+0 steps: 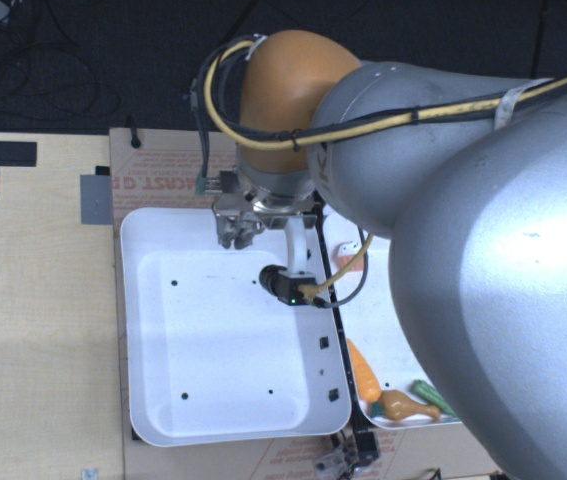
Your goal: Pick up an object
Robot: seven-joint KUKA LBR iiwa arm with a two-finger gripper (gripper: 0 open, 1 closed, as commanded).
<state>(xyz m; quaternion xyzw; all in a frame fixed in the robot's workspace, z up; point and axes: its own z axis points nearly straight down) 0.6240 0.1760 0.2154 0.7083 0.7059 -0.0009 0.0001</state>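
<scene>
Camera view: gripper [239, 230] hangs over the left bin's [153, 268] back edge (fingers too dark to read, grip state can't tell). Carrot [363, 371], tan toy [405, 405], green piece [431, 396] sit in the right bin [403, 423].

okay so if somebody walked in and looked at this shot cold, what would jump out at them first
The big grey arm with its orange band dominates, sweeping in from the right across the top of the bins. Its gripper hangs over the far edge of the left white bin. Low in the right bin, partly behind the arm, lie an orange carrot-like piece, a tan piece and something green.
</scene>
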